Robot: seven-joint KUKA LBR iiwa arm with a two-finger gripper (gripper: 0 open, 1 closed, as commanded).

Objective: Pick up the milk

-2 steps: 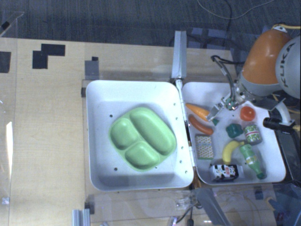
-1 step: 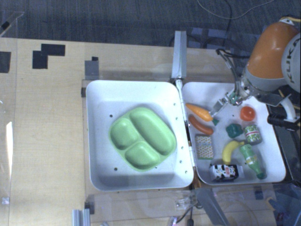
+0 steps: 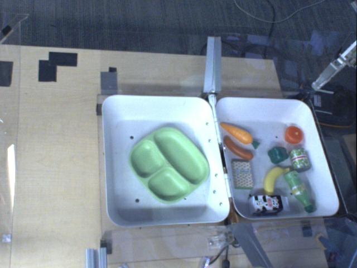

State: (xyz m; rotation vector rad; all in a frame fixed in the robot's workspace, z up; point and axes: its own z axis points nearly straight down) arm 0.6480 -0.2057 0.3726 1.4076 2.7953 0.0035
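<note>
The milk [image 3: 266, 204] is a small carton with black and white cow patches. It lies on its side at the front of the right bin [image 3: 312, 119], close to the near wall. A yellow banana [image 3: 274, 178] lies just behind it and a green bottle [image 3: 300, 194] just to its right. Nothing touches the carton from above.
The right bin also holds a carrot [image 3: 237, 133], a brown sausage [image 3: 238, 149], a checked cracker [image 3: 242, 173], a tomato [image 3: 294, 134], a dark green pepper [image 3: 277, 154] and a small can [image 3: 299, 159]. A green divided plate [image 3: 169, 163] sits in the left bin [image 3: 117, 121].
</note>
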